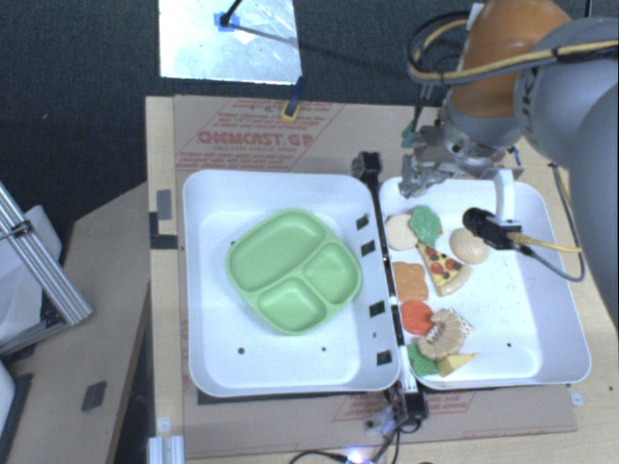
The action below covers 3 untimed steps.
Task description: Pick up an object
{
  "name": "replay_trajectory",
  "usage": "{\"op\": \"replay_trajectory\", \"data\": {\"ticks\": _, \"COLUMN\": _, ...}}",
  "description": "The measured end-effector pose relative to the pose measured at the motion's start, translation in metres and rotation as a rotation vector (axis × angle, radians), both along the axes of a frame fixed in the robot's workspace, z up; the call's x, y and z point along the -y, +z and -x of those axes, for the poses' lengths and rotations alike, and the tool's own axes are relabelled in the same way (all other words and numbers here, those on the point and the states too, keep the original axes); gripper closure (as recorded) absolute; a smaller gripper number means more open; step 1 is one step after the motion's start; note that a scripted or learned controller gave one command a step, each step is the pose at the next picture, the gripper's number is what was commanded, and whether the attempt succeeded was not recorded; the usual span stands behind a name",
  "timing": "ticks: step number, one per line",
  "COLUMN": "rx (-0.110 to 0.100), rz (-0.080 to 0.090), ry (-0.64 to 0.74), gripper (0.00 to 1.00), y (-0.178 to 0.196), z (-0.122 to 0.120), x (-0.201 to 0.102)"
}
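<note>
Two white bins sat side by side on the bench. The left bin (208, 356) held one thing, a green plate (293, 271) with three compartments, lying flat near its middle. The right bin (542, 336) held a cluster of small toy foods along its left side.

Nearest the camera in that bin lay a yellow wedge (457, 362) touching a green leafy piece (422, 359), with a beige ring-shaped pastry (446, 332) just beyond them. A red-orange piece (416, 314) lay beside the pastry. Farther on sat an orange cracker-like square (410, 279) and, to its right, one pizza slice (444, 268). Beyond those were a pale round piece (469, 246), a green piece (425, 224) and a tan oval (399, 231) at the left wall. That made nine pieces, though some overlapped and their shapes were hard to make out.

The gripper (422, 177) hung over the far left corner of the right bin, above the green piece and the tan oval, touching neither. The wrist hid much of it, so whether it was apart or together could not be told. A black part with a yellow cable (491, 228) hung off the arm over the bin.

Past the bins lay a shiny foil sheet (230, 27), cut off at the top.
</note>
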<state>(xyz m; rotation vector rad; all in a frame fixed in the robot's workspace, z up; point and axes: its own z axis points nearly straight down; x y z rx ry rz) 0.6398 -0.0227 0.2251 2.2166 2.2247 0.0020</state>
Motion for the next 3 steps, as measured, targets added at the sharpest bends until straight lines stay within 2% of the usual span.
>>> {"op": "replay_trajectory", "data": {"ticks": 1, "rx": 0.0, "rz": 0.0, "ry": 0.0, "gripper": 1.0, "y": 0.007, "z": -0.003, "x": -0.045}}
{"op": "replay_trajectory", "data": {"ticks": 3, "rx": 0.001, "rz": -0.001, "ry": 0.0, "gripper": 1.0, "y": 0.0, "z": -0.018, "x": -0.131}}
